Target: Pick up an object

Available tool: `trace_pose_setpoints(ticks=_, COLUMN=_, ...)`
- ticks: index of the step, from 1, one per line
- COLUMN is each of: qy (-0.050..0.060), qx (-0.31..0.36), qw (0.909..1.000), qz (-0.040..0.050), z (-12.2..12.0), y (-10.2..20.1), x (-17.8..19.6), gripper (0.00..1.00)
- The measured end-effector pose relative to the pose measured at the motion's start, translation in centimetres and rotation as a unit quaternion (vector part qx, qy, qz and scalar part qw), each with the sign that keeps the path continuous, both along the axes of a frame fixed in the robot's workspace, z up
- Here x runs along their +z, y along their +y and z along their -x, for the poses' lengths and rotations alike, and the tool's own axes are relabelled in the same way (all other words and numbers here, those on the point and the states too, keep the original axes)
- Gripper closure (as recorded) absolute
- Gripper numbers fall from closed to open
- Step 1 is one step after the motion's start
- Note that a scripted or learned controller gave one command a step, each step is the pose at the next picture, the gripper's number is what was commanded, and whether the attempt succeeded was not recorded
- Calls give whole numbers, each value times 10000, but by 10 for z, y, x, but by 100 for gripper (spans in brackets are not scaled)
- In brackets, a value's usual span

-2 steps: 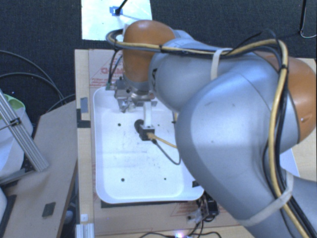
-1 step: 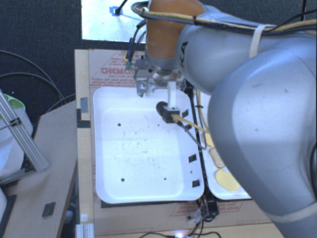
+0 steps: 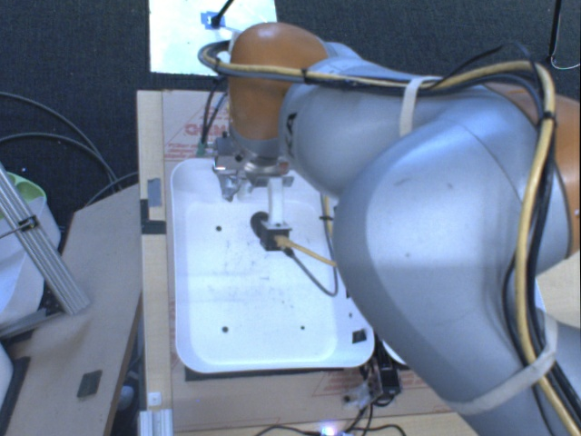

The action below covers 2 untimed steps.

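Note:
The grey arm with its orange band (image 3: 263,57) reaches in from the right and covers most of the view. My gripper (image 3: 238,182) hangs over the far end of the left white bin (image 3: 195,271), close to its floor. I see nothing between or under it. A small black piece (image 3: 359,337) lies in the bin's near right corner, far from the gripper. The arm hides the right bin.
A white sheet (image 3: 186,25) lies beyond the bins at the back. A slanted metal rail (image 3: 41,252) and white items stand at the left, with a small dark block (image 3: 89,384) on the bench there. Cables (image 3: 368,393) bunch at the bin's near edge.

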<state>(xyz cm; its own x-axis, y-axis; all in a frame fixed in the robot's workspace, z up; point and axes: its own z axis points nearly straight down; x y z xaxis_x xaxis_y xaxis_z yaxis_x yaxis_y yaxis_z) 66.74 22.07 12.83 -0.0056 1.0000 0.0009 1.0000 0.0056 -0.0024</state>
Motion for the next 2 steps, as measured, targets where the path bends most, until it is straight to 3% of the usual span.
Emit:
trace_pose_setpoints(ticks=1, qy=33, qx=-33, qw=10000, qz=11, z=80, y=-19, x=-47, gripper=100)
trace_pose_setpoints(ticks=2, qy=16, qx=-32, qw=10000, qz=6, z=164, y=-43, x=-44, gripper=100)
